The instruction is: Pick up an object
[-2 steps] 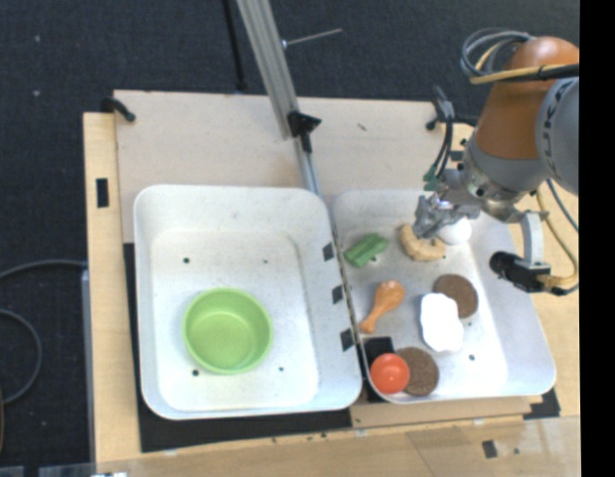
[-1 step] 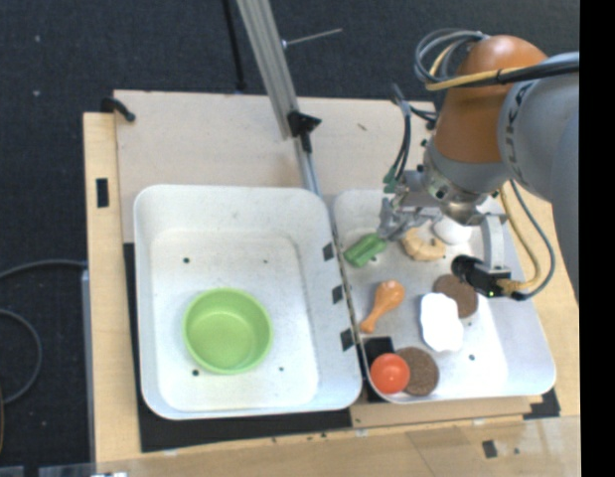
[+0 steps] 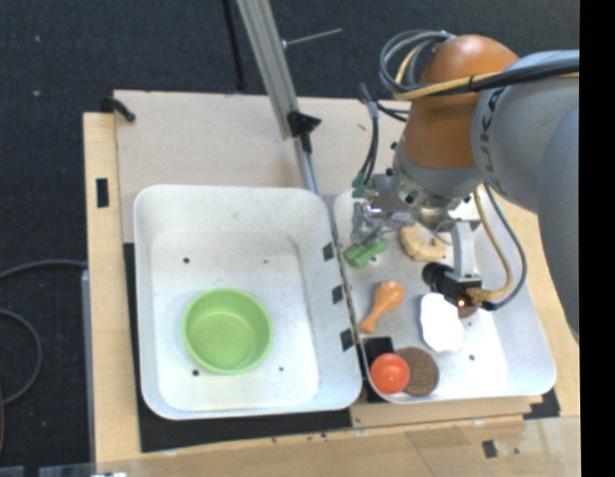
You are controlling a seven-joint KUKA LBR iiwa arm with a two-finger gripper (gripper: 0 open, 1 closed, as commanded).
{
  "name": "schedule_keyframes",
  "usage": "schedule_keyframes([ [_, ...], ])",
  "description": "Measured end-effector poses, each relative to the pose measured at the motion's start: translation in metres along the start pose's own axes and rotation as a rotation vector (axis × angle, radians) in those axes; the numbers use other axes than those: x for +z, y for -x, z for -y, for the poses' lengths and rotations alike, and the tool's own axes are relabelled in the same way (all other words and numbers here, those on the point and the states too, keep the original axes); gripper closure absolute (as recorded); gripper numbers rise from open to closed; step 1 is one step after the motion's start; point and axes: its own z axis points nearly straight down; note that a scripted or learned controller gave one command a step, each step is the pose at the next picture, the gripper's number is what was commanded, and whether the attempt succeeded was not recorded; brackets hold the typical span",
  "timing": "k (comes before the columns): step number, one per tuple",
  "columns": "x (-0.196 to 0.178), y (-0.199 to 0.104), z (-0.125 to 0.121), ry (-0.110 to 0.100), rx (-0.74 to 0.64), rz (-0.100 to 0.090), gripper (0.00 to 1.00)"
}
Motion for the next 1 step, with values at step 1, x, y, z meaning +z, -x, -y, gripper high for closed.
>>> schedule_keyframes([
  [1, -0.0131, -0.0536, 0.0143, -0.002, -0.001, 0.000, 1.00],
])
